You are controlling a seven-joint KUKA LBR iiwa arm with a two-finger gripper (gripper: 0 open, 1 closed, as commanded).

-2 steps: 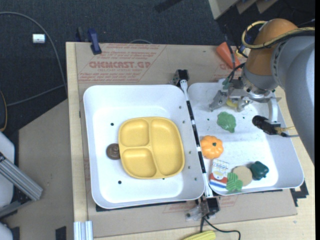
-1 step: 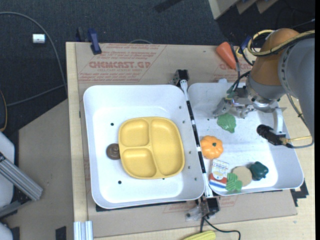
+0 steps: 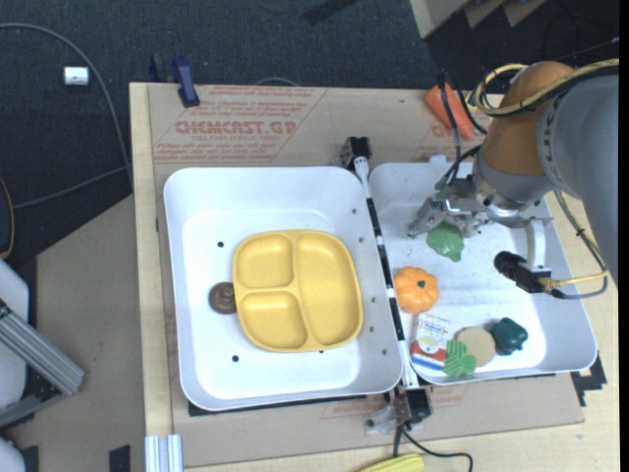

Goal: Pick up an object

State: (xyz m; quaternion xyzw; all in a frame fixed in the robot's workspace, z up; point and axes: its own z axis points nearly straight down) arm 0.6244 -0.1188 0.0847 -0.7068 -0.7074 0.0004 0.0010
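Note:
My gripper point(image 3: 448, 220) hangs low over the back part of the right bin point(image 3: 401, 179). A light green leafy toy point(image 3: 445, 243) lies right under it, touching or nearly touching its tip; I cannot see whether it is gripped. In front of that, near the bin's left wall, sits an orange pumpkin toy point(image 3: 416, 289). At the front of the bin lie a white, red and blue packet point(image 3: 429, 338), a small green piece point(image 3: 459, 361), a tan disc point(image 3: 476, 342) and a dark green toy point(image 3: 509, 334).
The left bin point(image 3: 183, 197) holds a yellow divided plate point(image 3: 295, 289) with a brown round piece point(image 3: 221, 298) at its left edge. The grey and orange arm point(image 3: 550, 126) covers the right bin's back right corner.

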